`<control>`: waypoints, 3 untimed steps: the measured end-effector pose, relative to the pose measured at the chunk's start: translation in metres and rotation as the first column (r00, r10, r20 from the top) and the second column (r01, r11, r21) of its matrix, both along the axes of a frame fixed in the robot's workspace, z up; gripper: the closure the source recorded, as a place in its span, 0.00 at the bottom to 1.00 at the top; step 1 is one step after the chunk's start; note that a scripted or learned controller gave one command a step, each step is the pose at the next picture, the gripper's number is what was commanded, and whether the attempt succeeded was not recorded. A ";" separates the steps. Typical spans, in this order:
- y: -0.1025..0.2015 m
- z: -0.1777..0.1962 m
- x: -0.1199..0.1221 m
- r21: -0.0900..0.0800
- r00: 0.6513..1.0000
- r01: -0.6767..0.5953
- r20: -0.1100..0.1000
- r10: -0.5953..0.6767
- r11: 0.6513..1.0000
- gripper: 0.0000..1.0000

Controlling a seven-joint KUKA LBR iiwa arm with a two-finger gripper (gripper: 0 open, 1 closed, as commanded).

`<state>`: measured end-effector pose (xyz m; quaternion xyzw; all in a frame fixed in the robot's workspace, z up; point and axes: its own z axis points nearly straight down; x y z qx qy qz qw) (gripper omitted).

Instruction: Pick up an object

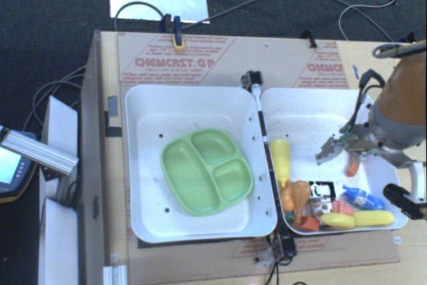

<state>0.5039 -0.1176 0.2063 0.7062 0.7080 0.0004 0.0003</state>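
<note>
Two white bins sit side by side on the counter, and I am working from the biggest things down. From my seat the left bin holds a green divided plate lying flat near its middle, with nothing else in it that I can make out. The right bin carries all the candidates for picking, crowded into its near corner: a yellow bottle lying along the divider, an orange rounded toy just below it, a yellow corn cob by the near wall, a blue item just above the corn, and a small black-and-white piece between them.

The arm comes in from the right and hangs over the far-right part of that bin. Its hand points toward the bin's open middle, well apart from the pile, with a small orange bit showing just beside it; whether that belongs to the tool or is a loose thing I cannot tell. Whether the hand is spread or closed I also cannot tell, and I see nothing between its tips.

My judgement: no object is picked up yet. Choosing a target, descending, closing and lifting all remain.
</note>
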 end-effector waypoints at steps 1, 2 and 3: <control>0.005 -0.094 -0.010 -0.001 1.000 0.002 0.017 -0.002 1.000 0.00; 0.010 -0.118 -0.012 -0.002 1.000 0.002 0.017 -0.002 1.000 0.00; 0.011 -0.107 -0.010 0.001 1.000 0.000 0.019 0.000 1.000 1.00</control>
